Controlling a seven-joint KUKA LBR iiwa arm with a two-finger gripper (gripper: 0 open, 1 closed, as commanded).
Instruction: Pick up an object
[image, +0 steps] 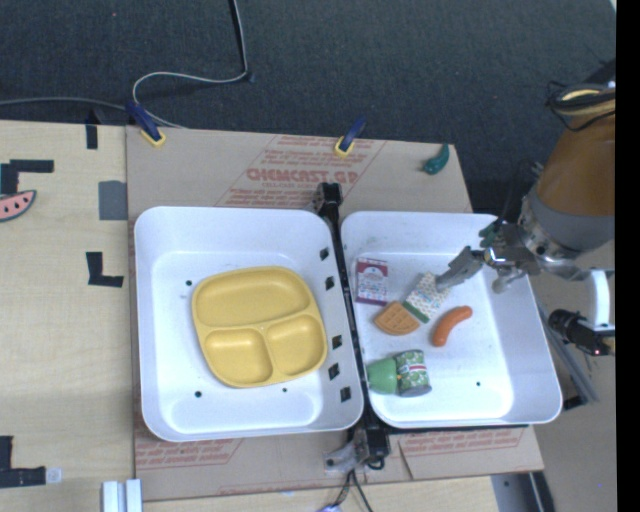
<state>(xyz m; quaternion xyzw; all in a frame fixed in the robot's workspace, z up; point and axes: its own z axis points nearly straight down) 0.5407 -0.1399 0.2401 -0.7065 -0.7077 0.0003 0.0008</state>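
Observation:
The right bin (520, 390) holds several small items: a red and white box (371, 280), a green-patterned carton (425, 295), an orange wafer-like piece (398, 319), an orange sausage (451, 325) and a green can (400, 374) lying on its side. My gripper (472, 283) hangs over the bin's upper right part and is open. One of its fingers (458, 269) reaches toward the patterned carton's top end. Nothing sits between the fingers. The sausage lies just below the gripper.
A yellow divided plate (260, 325) lies in the left bin (160, 300). A black clip strip (337, 300) runs between the two bins. A teal object (436, 159) rests on the cardboard behind the right bin.

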